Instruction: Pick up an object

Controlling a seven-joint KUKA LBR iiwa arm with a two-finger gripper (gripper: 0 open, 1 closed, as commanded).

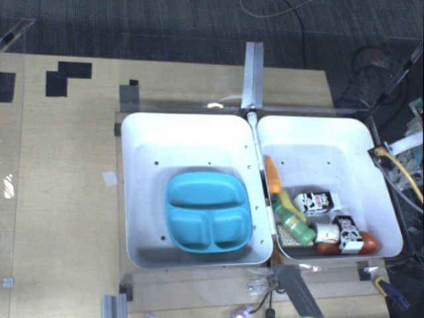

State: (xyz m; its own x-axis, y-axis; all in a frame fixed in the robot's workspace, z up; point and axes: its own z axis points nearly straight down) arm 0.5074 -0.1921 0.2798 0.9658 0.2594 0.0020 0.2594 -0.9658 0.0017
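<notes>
The graspable items are clustered at the lower left of the right bin [344,138]; the carrot [271,175] is laid lengthwise along the dividing wall. The divided blue plate [209,211] is seated in the left bin [142,144]. The pincer's state cannot be told.

1. The small things heaped in the front corner of my right bin [331,144] overlap, so where one ends and the next begins is unclear.
2. The cow-patterned carton [314,202] carries print too small to read.
3. A red object [366,244] lies half behind a second patterned piece [348,233].
4. The tabletop [59,197] runs off the left edge.
</notes>
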